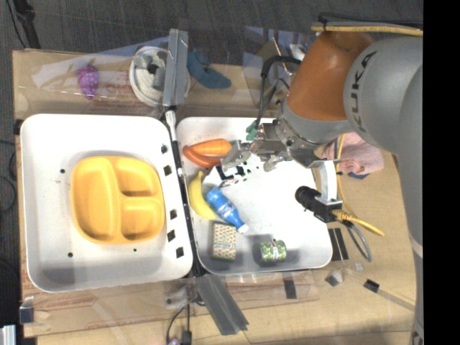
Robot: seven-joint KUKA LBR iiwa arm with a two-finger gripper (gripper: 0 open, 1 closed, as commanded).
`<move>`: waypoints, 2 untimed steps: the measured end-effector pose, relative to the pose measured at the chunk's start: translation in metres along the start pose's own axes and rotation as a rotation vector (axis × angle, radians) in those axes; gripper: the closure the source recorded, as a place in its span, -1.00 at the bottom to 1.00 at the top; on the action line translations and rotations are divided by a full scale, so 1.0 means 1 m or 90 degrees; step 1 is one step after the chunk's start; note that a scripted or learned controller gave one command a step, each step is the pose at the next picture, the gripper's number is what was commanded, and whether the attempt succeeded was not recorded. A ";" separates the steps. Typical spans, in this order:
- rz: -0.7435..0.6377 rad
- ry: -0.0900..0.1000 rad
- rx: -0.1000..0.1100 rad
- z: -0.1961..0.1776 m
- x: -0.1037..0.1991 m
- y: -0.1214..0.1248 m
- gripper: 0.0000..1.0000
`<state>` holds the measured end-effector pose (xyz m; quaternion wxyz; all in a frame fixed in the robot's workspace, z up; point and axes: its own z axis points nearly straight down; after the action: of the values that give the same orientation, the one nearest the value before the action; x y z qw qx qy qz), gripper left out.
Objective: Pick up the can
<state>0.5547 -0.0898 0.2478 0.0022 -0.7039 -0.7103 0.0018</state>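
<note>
The grey arm (381, 85) is seen reaching in from the right, its orange band (323, 77) turned upward, while the gripper (241, 162) is held low toward the far left.

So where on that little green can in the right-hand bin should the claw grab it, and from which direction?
Probably straight down from above, fingers closing across the round body. The can seems to lie on its side near the bin's front wall, so that side is cramped. The patterned box lies to its left, apart from it.
</note>
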 end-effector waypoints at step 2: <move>0.271 0.002 -0.003 0.153 -0.043 0.042 -1.00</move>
<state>0.5962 -0.1323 0.0942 0.0011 -0.8380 -0.5457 -0.0002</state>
